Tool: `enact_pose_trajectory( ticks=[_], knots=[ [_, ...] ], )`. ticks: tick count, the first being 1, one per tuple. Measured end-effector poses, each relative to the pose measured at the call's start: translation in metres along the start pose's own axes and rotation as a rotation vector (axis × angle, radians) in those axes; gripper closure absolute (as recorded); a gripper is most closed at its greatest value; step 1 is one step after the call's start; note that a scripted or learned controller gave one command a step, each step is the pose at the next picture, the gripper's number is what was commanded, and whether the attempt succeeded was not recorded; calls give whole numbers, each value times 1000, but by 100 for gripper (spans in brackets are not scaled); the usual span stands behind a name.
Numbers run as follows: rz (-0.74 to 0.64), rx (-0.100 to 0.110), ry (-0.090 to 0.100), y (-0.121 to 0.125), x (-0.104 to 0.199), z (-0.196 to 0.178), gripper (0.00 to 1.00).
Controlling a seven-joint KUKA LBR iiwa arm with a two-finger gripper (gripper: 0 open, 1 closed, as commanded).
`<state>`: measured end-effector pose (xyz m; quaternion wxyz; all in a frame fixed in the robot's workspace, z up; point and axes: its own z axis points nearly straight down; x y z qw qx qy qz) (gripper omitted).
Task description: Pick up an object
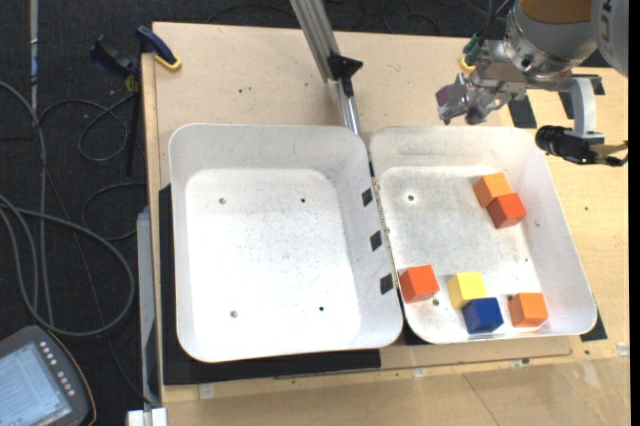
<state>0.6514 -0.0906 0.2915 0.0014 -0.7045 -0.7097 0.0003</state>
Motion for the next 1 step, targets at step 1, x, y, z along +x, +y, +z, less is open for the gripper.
enact_pose_trajectory(
  ticks=[1],
  knots=[
    [0,2,0,-17,50,24,100]
  ],
)
